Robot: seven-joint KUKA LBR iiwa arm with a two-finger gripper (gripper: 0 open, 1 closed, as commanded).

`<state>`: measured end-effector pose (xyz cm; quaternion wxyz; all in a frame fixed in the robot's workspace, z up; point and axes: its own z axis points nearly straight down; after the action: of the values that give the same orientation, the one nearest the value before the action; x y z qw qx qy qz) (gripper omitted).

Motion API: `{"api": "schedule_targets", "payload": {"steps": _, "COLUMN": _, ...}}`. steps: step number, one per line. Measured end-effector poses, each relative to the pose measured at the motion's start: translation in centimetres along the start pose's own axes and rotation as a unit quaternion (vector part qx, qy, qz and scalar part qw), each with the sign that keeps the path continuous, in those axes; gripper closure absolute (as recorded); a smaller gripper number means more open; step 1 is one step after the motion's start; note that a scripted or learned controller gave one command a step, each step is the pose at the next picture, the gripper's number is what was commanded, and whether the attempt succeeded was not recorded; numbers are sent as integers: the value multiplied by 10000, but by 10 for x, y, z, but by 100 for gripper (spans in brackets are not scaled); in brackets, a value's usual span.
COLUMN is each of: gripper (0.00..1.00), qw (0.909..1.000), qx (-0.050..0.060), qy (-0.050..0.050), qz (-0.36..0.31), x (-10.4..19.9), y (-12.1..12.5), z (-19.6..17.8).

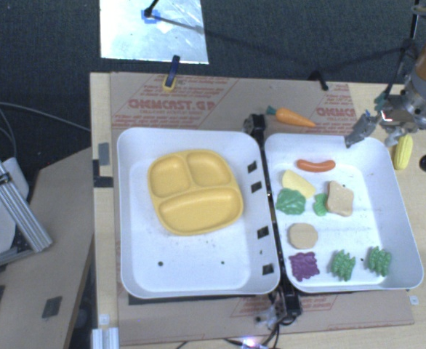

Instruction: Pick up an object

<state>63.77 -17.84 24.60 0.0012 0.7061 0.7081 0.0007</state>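
Claw hangs over the right bin's top right corner, nothing in it. That bin's got toy food; left bin has a yellow tray. Carrot on the desk.

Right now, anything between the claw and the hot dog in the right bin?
Nothing visible. The claw hangs over the right bin's far rim, and the hot dog lies just inside on open white floor. The cheese wedge and bread slice sit on its nearer side, off that line.
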Motion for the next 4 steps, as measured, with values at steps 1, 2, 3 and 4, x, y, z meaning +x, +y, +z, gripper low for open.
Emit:
{"api": "schedule_targets", "payload": {"steps": 1, "gripper": 0, "qw": 10000, "qx": 61, "qy": 12, "qz": 20, "x": -29, "y": -10, "z": 130}}
{"api": "schedule_targets", "payload": {"steps": 2, "gripper": 0, "qw": 10000, "qx": 57, "qy": -45, "qz": -27, "x": 78, "y": 32, "z": 156}}
{"api": "schedule_targets", "payload": {"steps": 3, "gripper": 100, "qw": 10000, "qx": 6, "qy": -35, "qz": 6, "x": 72, "y": 33, "z": 141}}
{"api": "schedule_targets", "payload": {"steps": 4, "gripper": 100, "qw": 10000, "qx": -43, "qy": 29, "qz": -63, "x": 189, "y": 34, "z": 55}}
